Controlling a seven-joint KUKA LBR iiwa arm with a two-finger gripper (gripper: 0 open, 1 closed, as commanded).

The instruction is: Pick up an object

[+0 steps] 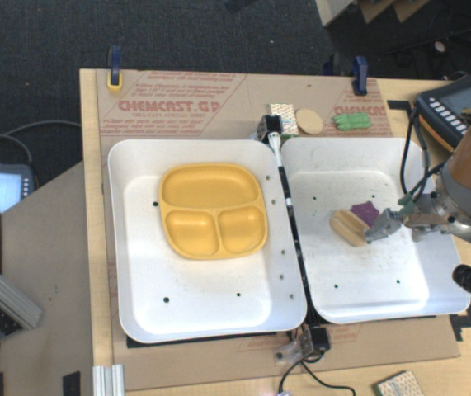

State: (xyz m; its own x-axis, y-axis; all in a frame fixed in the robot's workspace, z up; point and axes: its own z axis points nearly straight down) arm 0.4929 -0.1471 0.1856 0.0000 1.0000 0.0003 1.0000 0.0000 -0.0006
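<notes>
1. Nearest the camera, the left bin (136, 304) lay along the lower part of the bench (95, 221), its front rim at six o'clock of the view.
2. A yellow divided plate (214, 209) rested in the upper half of that bin, one wide compartment at twelve o'clock and two smaller ones at six o'clock; bare white floor lay below it.
3. The right bin (367, 295) touched the left bin along a shared central edge.
4. A tan block (348, 227) lay on the floor of the right bin, left of centre. Its long axis ran from about ten o'clock to four o'clock.
5. A purple object (366, 213) sat just beside the tan block, at its one o'clock side, the two appearing to touch.
6. Open floor surrounded the pair toward six, nine and twelve o'clock; both lay well apart from the bin walls.
7. The gripper (383, 225) reached in from three o'clock, its tip just at the four o'clock end of the tan block and below the purple object. Whether its fingers were spread or closed could not be told, and no object was seen between them.
8. Behind the bins, at twelve o'clock, a tan disc (309, 121) and a green object (352, 121) lay on the bench.
</notes>
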